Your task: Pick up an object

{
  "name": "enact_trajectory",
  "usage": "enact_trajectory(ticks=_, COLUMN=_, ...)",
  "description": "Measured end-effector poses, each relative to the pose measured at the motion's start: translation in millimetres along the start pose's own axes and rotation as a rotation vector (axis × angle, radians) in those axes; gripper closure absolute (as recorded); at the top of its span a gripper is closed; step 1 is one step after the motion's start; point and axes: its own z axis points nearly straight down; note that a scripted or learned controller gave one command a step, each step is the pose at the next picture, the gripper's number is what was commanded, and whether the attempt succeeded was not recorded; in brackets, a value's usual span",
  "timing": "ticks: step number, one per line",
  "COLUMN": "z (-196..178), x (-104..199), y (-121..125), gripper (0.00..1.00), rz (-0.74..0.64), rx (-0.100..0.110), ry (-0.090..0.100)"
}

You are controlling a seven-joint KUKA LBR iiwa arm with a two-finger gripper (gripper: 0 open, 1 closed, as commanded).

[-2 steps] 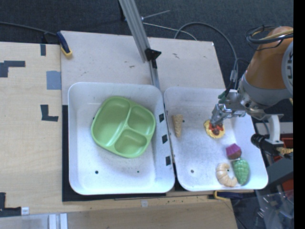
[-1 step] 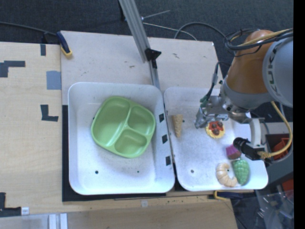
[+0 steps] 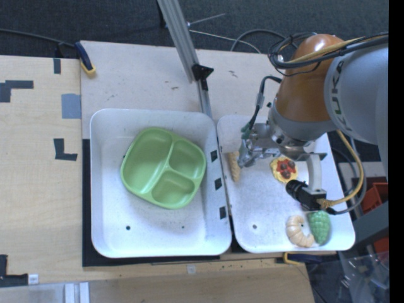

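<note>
1. Nearest me, in the front corner of the right-hand shallow white plastic bin, a pale curled croissant-shaped toy lies touching a green leafy toy vegetable. Both are well apart from the tool, so I don't count either as the pick.
2. Further in, a small round yellow-and-red toy pizza lies on the bin floor just under the wrist.
3. Level with it, a tan cone-shaped toy lies along this bin's left wall. The grey two-finger gripper hangs low just beside it, on its right. I take the cone as the thing to pick up. Whether the tool is spread or closed, I cannot tell from this feed.
4. My worries:
   - The cone hugs the wall, so a descent could strike the rim.
   - The tool could shove the cone along the wall instead of closing round it.
   - The cone's taper may let it slip out under squeeze.
   - A drift to the right would bring the pizza underfoot.
5. Beyond the wall, a light green three-compartment plastic plate sits in the left-hand white bin, well apart and no hazard.
6. Farthest back, a slanted grey metal rail runs down towards the gap between the bins. A high retreat leftward might graze it.
</note>
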Motion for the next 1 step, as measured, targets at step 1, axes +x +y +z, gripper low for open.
enact_trajectory(ticks=1, z=11.5, x=45.1, y=2.0, gripper=1.0, rz=0.002, rx=0.003, ry=-0.001)
